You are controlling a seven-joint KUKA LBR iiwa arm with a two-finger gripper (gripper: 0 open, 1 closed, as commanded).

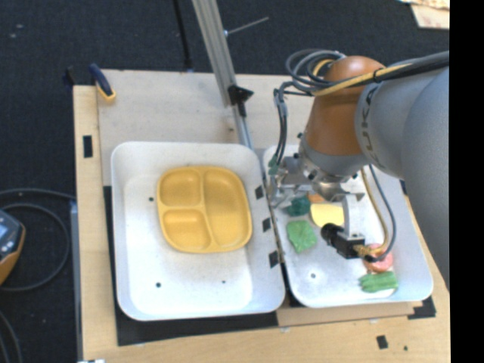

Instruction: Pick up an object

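- While the left bin [136,278] carries just a yellow divided plate [204,207] lying flat near its middle, the pickable things sit in the right bin [333,293].
- Left to right in that bin: a dark green piece [299,206] close under the wrist, a green block [302,236] just below it, a yellow block [328,215] beside them, then a pink piece [380,262] and a green piece [378,281] near the lower right corner.
- Over the bin's upper part, the jaws [310,195] hang above the dark green piece (whether they are spread or closed I cannot tell; the wrist hides them).
- From the right, the arm reaches in, wrist pointing steeply down, orange band uppermost.
- Likely the coming move is a short drop onto the cluster beneath.
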